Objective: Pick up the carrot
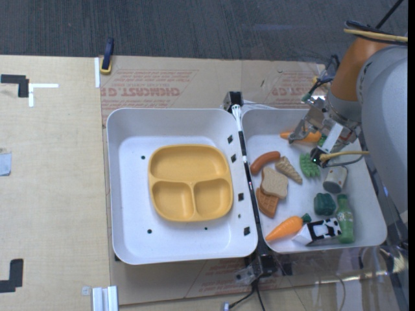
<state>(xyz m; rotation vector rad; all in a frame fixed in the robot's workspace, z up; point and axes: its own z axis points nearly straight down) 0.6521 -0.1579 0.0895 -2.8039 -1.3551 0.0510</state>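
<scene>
The carrot [284, 228], orange with a green top, lies at the front of the right bin [369, 238], its tip pointing toward the divider. My gripper [310, 135] hangs low over the far part of the same bin, well behind the carrot. A small orange piece [289, 135] lies right beside the gripper's left side, partly hidden by it; I cannot tell whether it is held.
Around the carrot lie a waffle [267, 201], a bread slice [275, 183], a sausage [264, 161], a green bottle [345, 220] and a black-and-white toy [322, 230]. A grey can [334, 180] stands near the arm. The left bin [123, 193] holds a yellow divided plate [191, 181].
</scene>
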